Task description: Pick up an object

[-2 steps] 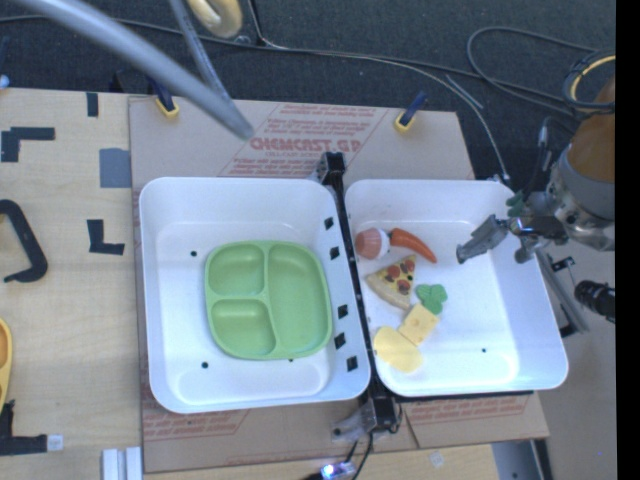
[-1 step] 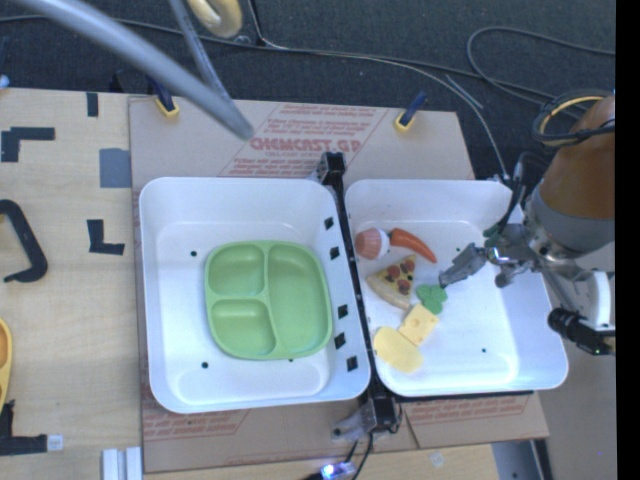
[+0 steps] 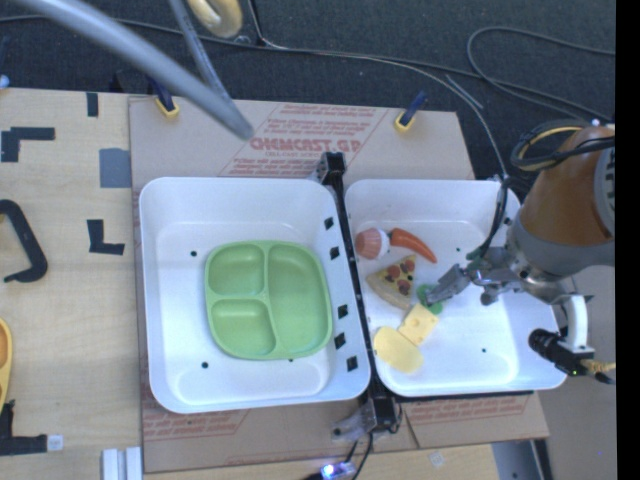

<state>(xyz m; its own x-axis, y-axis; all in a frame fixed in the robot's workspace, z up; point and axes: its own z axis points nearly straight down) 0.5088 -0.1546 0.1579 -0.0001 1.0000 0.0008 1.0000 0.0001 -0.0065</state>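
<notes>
The claw (image 3: 432, 292) sits low in the right bin (image 3: 480, 363), and we cannot tell how it is set. Nothing is lifted yet — we judge the pick not done. The pizza slice (image 3: 394, 278) lies just left of the claw, its long axis running from upper right to lower left; a small green piece (image 3: 430, 294) lies at the tip.

cam: one, fixed above bench (image 3: 60, 268) | looks down at a slant | both bins (image 3: 160, 268) in frame | arm (image 3: 565, 208) enters right
</notes>
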